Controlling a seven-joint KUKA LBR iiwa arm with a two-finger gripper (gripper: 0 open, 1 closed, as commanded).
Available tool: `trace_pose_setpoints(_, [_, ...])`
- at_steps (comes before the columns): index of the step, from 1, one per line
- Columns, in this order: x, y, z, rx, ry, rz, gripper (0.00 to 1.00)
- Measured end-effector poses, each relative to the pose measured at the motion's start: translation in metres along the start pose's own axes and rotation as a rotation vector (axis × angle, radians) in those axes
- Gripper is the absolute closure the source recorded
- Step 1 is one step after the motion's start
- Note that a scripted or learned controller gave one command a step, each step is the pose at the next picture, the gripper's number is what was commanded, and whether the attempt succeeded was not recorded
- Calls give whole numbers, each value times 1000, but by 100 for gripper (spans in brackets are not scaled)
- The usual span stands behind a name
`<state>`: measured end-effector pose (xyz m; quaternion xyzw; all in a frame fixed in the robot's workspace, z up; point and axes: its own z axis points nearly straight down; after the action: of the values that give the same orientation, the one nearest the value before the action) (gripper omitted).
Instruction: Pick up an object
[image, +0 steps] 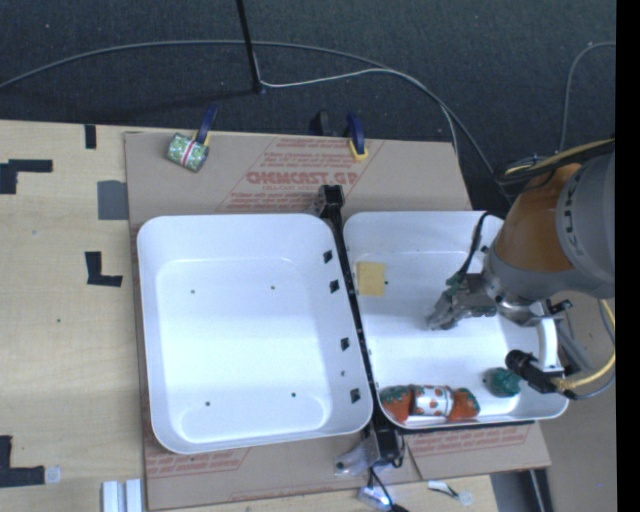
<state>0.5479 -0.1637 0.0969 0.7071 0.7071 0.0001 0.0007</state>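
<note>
Jaws (447, 312) hang, seemingly unladen, over the right bin (420, 228).

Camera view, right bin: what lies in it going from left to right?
Yellow square → orange-and-white toy along the near wall → gripper → small green object.

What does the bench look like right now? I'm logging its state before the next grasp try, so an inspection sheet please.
Surface: two white bins side by side, left bin, right bin, on a brown board.
Job's things: red-and-white object and small green object at the right bin's near edge; yellow square near the divider.
Clutter: green-patterned item on the board's far left corner.
Grippers: claw low over the right bin, nothing seen between its fingers.
Cables: black cable across the dark floor.
Surroundings: clamps on the board's far edge.
</note>
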Motion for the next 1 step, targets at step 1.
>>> trace_pose_setpoints(1, [4,-2,-61,-4,0,-1,100])
